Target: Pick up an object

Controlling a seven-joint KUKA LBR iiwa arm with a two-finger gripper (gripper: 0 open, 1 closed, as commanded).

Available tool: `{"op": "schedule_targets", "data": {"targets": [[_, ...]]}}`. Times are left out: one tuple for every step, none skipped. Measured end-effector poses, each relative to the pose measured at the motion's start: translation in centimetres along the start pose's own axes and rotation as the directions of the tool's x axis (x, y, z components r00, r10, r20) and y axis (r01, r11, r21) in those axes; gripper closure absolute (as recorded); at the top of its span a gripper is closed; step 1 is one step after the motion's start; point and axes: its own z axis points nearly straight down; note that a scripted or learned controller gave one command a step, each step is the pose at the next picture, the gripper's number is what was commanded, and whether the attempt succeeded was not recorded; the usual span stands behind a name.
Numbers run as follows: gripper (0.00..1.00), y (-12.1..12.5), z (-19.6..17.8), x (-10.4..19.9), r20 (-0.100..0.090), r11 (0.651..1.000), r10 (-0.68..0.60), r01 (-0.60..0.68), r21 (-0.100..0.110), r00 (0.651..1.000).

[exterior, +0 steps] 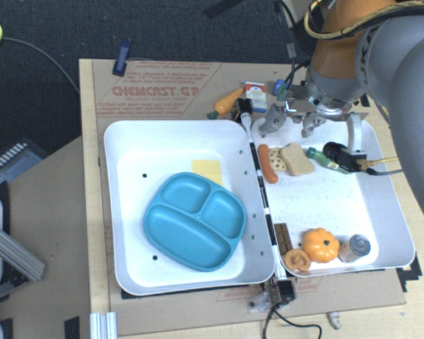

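My gripper hangs over the back edge of the right bin, its two metal fingers spread open with nothing between them. Just in front of it lie a slice of bread and a red hot dog by the bin's left wall. At the front of this bin sit an orange pumpkin, a tan doughnut, a brown bar and a small grey can.
The left bin holds a blue divided plate and a yellow cheese slice. Behind the bins, on the cardboard, lie a carrot, a small red-and-white box and a blue clip.
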Motion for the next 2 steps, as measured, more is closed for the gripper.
{"op": "schedule_targets", "data": {"targets": [[0.00,-3.3,0.0,-1.2,0.000,1.000,0.002,-0.002,0.001,1.000],[0.00,-1.7,0.0,-1.7,0.001,1.000,0.000,0.000,-0.004,1.000]]}}
